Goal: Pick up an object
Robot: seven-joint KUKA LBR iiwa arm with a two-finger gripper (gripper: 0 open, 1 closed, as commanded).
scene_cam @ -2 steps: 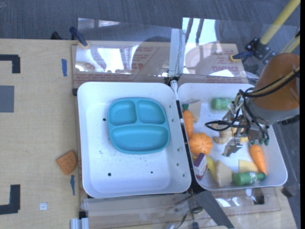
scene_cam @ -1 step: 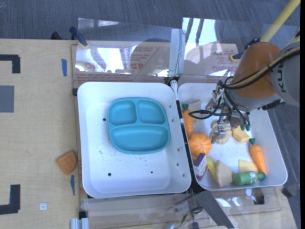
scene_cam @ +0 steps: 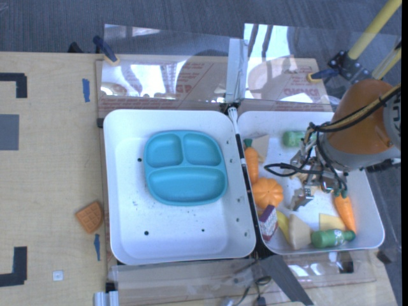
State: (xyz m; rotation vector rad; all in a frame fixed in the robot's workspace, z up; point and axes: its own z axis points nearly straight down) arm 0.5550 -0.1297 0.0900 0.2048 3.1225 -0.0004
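The gripper (scene_cam: 306, 195) hangs inside the right bin (scene_cam: 373, 225), jaws unreadable, among toy food: a carrot (scene_cam: 345, 210) just right, an orange pumpkin (scene_cam: 267, 192) left. The left bin (scene_cam: 121, 171) holds a blue divided plate (scene_cam: 185, 167).

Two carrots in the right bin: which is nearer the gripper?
The carrot by the bin's right wall, just right of the gripper. The other carrot lies along the left wall, farther off.

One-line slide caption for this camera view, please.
Arm's pincer hovers over toy food in the right bin; a blue divided plate sits in the left bin.
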